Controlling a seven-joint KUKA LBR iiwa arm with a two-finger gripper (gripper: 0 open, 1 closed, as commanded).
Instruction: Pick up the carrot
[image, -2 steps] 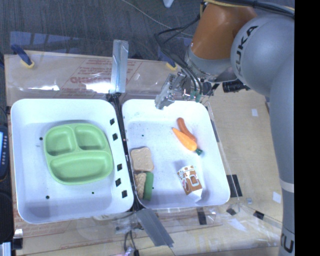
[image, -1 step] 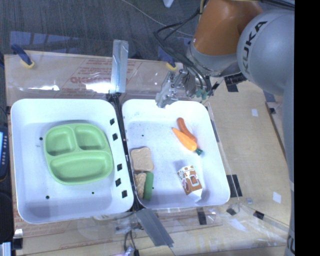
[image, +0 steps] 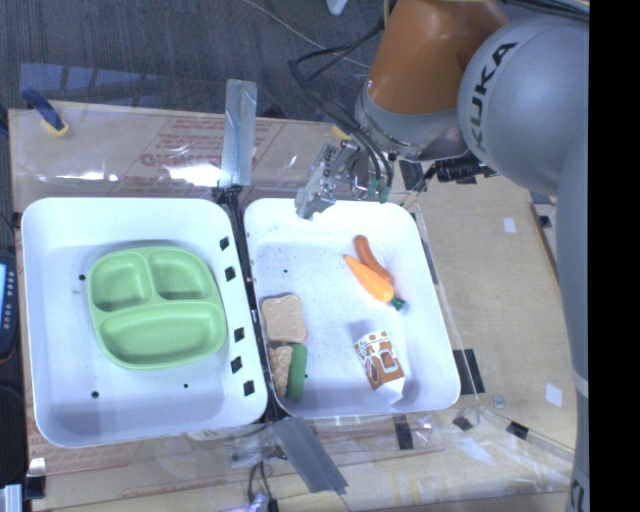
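Your carrot (image: 370, 279) lies in the right bin (image: 432, 330), long axis diagonal, green stem end pointing lower right. It sits below and slightly right of the hand (image: 318, 192), well apart. A sausage (image: 371, 254) touches its upper side. Whether the hand is released or clenched, you cannot tell.

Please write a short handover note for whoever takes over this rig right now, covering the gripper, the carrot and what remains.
Gripper: hovers over the far rim of the right white bin, holding nothing; finger state unclear.
Orange carrot with green stem end: lies in the right bin's far right part, beside a reddish sausage.
Also in that bin: a slice of brown bread and a printed snack packet.
Green divided plate sits in the left bin.
Done: nothing yet.
Left: descend, grasp and lift the carrot.
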